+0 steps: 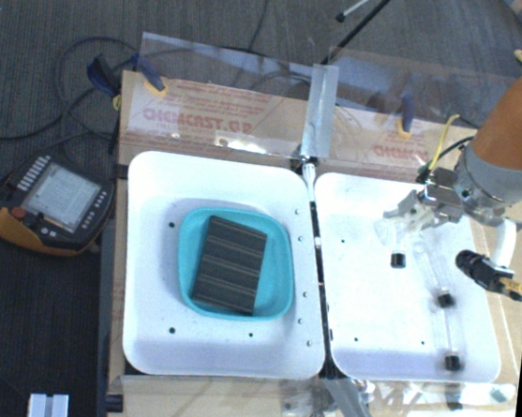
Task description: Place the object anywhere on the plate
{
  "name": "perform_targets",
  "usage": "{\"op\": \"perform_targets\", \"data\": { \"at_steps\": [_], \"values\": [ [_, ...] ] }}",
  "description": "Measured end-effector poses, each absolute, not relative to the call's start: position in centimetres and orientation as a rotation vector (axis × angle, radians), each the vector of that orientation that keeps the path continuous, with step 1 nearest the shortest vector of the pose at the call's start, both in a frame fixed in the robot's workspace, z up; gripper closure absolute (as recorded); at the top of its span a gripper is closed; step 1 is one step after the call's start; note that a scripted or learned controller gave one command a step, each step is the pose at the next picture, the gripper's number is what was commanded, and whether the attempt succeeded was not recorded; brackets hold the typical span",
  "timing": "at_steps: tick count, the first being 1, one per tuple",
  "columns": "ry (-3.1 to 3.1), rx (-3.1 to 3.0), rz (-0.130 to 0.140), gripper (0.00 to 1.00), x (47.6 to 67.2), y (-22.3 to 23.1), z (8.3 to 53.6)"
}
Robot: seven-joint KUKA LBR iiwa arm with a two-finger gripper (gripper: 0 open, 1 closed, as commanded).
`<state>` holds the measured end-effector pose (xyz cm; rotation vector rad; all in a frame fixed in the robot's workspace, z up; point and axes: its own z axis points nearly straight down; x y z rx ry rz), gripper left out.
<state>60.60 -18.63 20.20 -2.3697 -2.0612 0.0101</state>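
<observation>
Left bin [144,236]: dark ribbed object [230,264] on plate [277,266]; hand [399,234] translucent, indistinct.

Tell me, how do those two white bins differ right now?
The left bin holds a turquoise plate with a dark ribbed block lying on it; the right bin holds no plate. The robot arm reaches over the right bin's far corner, while nothing hangs above the left bin. Both are shallow, white, with rounded corners, set side by side.
</observation>
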Motion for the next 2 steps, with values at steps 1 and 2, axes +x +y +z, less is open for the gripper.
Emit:
{"op": "perform_targets", "data": {
  "at_steps": [1, 2],
  "values": [
    [-2.061, -2.37, 0.01, 0.0, 60.6, -18.6, 20.2],
    [-2.012, -2.414, 0.006, 0.0, 53.1, -20.8, 30.5]
  ]
}}
